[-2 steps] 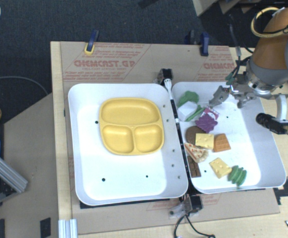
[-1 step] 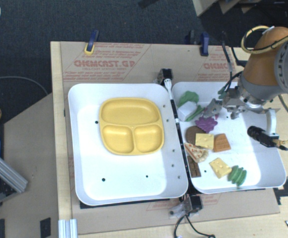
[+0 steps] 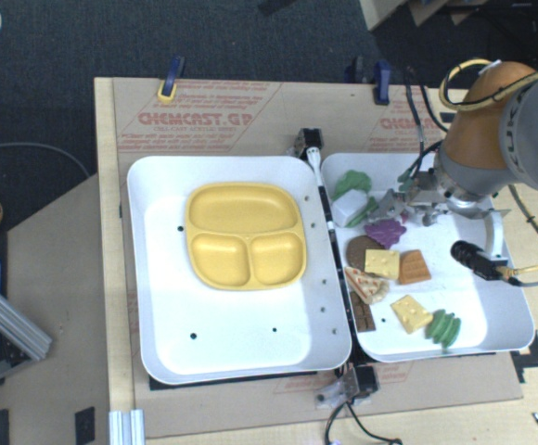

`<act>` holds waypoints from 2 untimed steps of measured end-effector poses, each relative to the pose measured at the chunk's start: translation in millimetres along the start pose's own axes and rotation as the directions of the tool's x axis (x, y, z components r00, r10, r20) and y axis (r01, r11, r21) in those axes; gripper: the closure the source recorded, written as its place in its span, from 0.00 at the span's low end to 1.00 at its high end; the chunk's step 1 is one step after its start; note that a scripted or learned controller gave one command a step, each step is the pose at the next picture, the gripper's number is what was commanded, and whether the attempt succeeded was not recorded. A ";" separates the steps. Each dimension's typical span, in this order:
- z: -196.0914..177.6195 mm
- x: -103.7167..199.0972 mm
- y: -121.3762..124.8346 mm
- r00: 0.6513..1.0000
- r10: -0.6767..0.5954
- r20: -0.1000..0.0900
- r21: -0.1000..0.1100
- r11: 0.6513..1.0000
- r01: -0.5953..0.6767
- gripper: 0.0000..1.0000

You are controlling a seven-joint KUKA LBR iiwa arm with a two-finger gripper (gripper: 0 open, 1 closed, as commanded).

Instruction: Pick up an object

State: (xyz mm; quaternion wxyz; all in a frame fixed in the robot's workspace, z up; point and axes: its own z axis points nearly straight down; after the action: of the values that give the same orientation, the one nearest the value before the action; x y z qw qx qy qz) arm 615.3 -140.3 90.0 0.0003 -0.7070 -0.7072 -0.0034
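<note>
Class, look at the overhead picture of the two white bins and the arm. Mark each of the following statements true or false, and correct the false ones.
1. A yellow divided tray lies in the left bin. True.
2. The toy food pieces lie in the left bin. False: they lie in the right bin, among them a purple piece and a green bean pod.
3. The tool is over the right bin, near the purple piece. True.
4. The yellow tray has two compartments. False: it has three, one wide and two smaller.
5. The arm bears a blue band. False: the band is orange.
</note>
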 end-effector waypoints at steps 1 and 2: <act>-15.0 -0.4 3.4 1.000 0.000 0.004 -0.014 1.000 0.000 1.00; -66.7 -1.8 15.2 1.000 -0.001 0.008 -0.002 1.000 0.001 1.00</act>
State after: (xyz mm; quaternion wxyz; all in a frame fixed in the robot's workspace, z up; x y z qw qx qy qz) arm 630.2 -142.4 156.7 -0.0031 -0.7067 -0.7075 -0.0015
